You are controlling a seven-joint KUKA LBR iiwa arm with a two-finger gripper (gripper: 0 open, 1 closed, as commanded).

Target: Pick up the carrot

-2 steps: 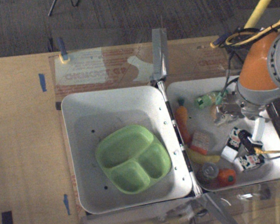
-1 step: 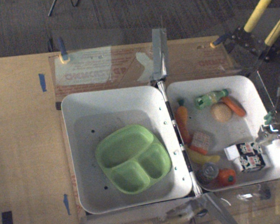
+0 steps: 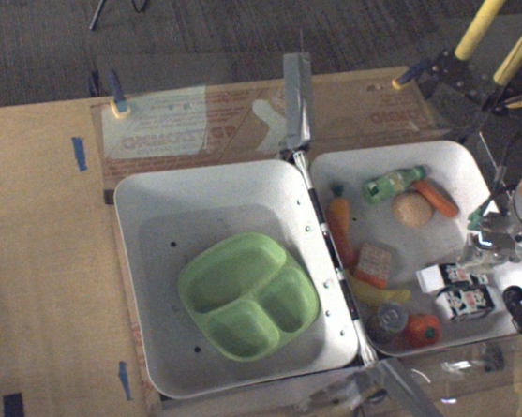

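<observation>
The gripper [image 3: 466, 283] hangs at the right bin's [image 3: 467, 157] four o'clock edge; whether it grips anything I cannot tell. The carrot [image 3: 340, 229] lies untouched at nine o'clock along the bin's left wall (well apart from the gripper), so reaching, grasping and lifting all remain. Printing on the cardboard [image 3: 162, 130] behind is unreadable.

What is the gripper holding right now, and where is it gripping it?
It cannot be told. The gripper sits at the right bin's right edge, apart from the long orange carrot.
</observation>
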